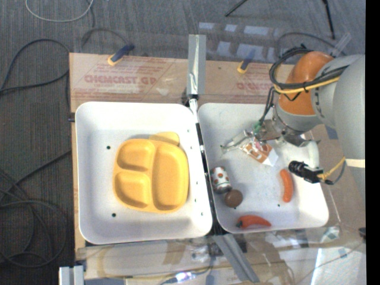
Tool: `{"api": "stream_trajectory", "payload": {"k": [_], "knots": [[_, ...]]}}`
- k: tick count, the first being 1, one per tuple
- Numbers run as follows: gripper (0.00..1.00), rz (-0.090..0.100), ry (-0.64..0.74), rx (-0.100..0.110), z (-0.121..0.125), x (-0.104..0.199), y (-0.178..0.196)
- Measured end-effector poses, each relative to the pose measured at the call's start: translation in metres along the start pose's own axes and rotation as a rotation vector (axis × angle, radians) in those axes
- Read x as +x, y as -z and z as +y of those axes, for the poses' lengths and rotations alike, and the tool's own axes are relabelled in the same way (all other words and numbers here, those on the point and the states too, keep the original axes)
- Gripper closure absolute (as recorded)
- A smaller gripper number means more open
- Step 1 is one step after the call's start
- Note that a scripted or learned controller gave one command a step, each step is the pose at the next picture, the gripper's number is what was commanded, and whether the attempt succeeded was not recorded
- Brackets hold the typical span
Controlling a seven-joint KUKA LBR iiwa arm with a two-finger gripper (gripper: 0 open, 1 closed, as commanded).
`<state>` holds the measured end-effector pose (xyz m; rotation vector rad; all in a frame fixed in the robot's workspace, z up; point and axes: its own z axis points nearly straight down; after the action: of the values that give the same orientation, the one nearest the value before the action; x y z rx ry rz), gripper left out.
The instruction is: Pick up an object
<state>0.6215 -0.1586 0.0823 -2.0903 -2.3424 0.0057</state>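
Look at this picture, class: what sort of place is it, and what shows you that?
Probably a robotics lab or test bench. A grey robot arm reaches over two white bins of toy food, such as a yellow tray, and loose cables trail across carpet.

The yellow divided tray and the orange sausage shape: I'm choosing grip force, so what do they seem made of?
The yellow divided tray looks like moulded plastic, matte to slightly glossy: uniform colour and rounded compartment edges. The orange sausage shape looks like smooth plastic or rubber toy food, evenly coloured; the view leaves open whether it is hard or soft.
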Motion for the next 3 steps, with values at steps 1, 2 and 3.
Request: {"api": "stream_trajectory", "payload": {"k": [1,2,3], "knots": [[1.00,0.002,-0.001,-0.001,0.000,0.000,0.009],[1.00,0.000,-0.005,0.000,0.037,0.040,0.097],[0.00,0.000,-0.005,0.000,0.037,0.040,0.097]]}}
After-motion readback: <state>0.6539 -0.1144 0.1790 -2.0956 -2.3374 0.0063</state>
